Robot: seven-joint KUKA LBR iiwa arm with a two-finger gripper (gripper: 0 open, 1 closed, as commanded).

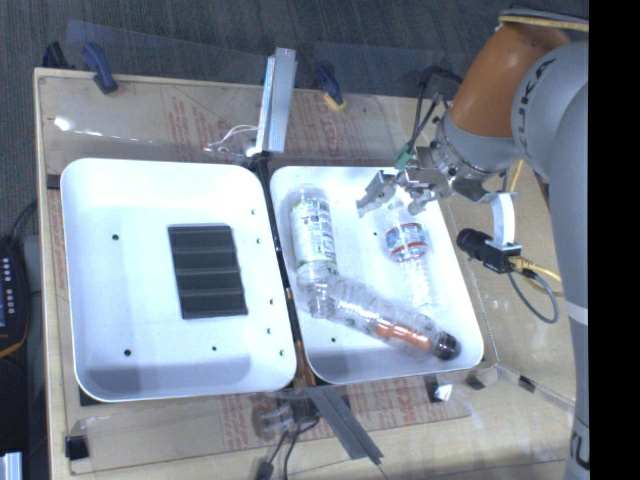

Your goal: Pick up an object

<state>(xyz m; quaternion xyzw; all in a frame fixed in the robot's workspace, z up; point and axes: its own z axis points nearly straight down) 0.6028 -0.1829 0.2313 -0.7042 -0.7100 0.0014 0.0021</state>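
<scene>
Right bin (462,353) below; arm (500,88) angled down-left, above bottles (405,243).

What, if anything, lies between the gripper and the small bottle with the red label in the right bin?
Nothing visible. The gripper hangs over the right bin, just up-left of the small bottle. The other two bottles lie off to the side.

Left bin (90,268) holding 1 ridged block (207,270), right bin (462,298) holding 3 bottles (312,233) beside it
</scene>
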